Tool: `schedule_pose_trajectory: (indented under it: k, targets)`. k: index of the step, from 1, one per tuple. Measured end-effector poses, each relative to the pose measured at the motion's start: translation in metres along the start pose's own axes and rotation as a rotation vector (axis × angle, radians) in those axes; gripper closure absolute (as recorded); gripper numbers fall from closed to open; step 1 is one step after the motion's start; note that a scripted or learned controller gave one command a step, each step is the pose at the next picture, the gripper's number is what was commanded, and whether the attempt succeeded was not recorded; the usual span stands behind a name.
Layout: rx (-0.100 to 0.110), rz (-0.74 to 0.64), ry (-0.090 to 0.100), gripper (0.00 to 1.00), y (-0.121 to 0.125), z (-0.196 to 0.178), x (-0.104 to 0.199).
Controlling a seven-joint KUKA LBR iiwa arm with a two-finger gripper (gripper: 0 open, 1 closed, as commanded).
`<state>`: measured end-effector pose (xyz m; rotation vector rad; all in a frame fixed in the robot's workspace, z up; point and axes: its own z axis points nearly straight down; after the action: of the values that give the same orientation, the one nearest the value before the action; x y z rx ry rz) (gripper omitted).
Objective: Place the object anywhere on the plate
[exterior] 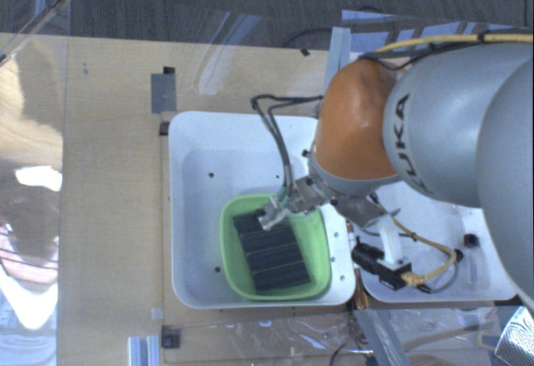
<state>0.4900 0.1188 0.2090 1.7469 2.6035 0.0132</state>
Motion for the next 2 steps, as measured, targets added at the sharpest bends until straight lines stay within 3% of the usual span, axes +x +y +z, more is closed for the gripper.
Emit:
schedule_pose_trajectory:
  k: [1,2]
  targets:
    - [0.009,-0.002,0.001,0.00,0.026,0.067,0.072]
    - [0.003,-0.363,0.001,0.00,0.026,0.021,-0.011]
